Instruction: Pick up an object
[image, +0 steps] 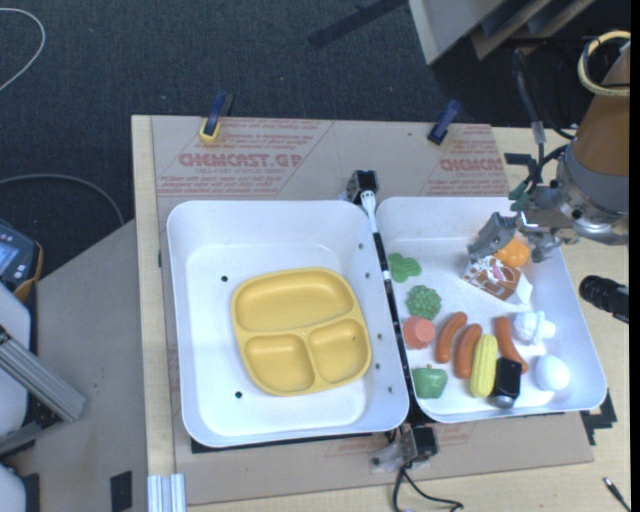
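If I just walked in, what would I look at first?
Probably the big yellow tray with three sections, sitting alone in the left bin. Next, the colourful pile of toy food in the right bin, like the yellow corn. The robot's gripper is at that bin's far end.

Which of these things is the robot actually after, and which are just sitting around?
Part of the job:
gripper
toy foods in the right bin, like the sausages, corn, broccoli, egg

Just there:
yellow divided tray
left bin
clamps
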